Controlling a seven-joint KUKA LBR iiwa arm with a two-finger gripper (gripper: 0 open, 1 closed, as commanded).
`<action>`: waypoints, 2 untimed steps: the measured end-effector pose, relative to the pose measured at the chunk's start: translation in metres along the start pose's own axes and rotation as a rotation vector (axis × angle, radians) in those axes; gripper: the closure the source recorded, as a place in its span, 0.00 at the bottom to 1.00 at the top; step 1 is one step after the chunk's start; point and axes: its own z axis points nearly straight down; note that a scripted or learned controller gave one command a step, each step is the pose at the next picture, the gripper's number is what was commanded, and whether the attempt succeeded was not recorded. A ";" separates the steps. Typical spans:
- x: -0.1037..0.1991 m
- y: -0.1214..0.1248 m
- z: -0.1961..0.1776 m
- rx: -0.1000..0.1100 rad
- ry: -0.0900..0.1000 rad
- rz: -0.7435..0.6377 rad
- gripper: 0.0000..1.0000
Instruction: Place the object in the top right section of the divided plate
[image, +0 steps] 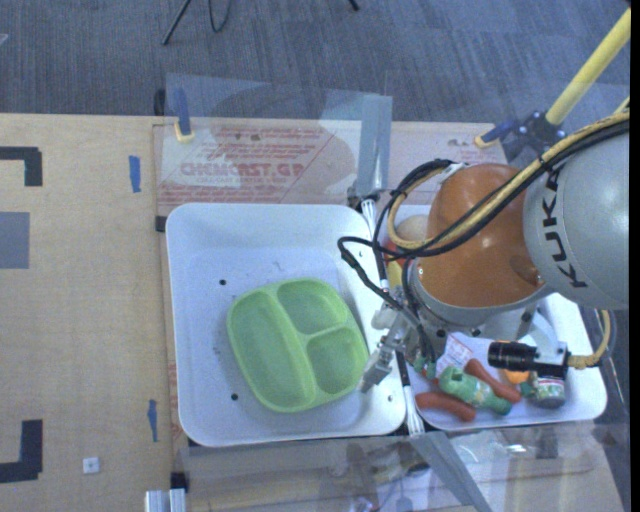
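A light green divided plate (262, 375) lies in the left bin (200, 250), toward its front right. It has one long section on the left and two smaller ones on the right, and nothing rests in any of them. My gripper (383, 352) hangs over the wall between the two bins, just off the plate's right rim. The big orange-and-grey wrist above hides much of it, and I see nothing clearly held in it.
The right bin (590, 400) holds several toy foods at its front: a red sausage (445, 406), a green piece (472, 390), an orange carrot (488, 376). A pale round thing (410, 229) lies at its back left. The arm covers most of this bin.
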 end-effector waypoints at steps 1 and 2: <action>0.000 0.000 0.000 0.000 0.000 0.000 0.00; -0.039 -0.007 0.000 0.000 -0.001 0.238 0.00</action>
